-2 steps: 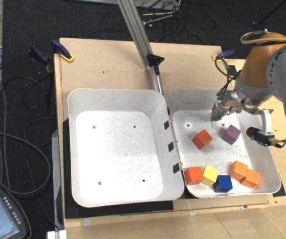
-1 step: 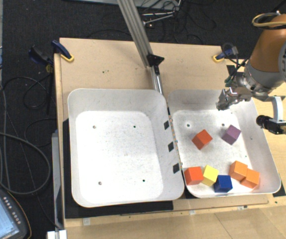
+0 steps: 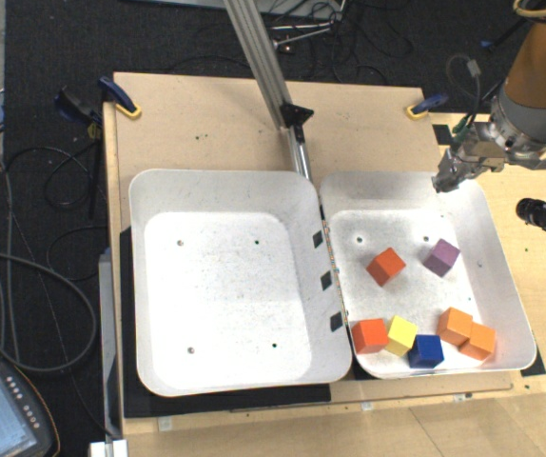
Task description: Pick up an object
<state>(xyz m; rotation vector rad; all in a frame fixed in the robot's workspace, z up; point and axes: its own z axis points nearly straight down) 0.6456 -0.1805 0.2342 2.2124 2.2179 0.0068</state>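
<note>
Blue foam cube (image 3: pixel 427 350) untouched at right bin's near rim; tool (image 3: pixel 447 181) hovering over far corner, approach step, finger state unreadable, must descend onto a block

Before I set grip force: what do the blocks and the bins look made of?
The purple block and blue block look like painted wood or foam: flat, matte colour, crisp edges, no glare. I cannot tell which. The right bin looks like thin moulded plastic: smooth white, rounded corners, raised rim, with dark speckling. The left bin looks the same.
</note>
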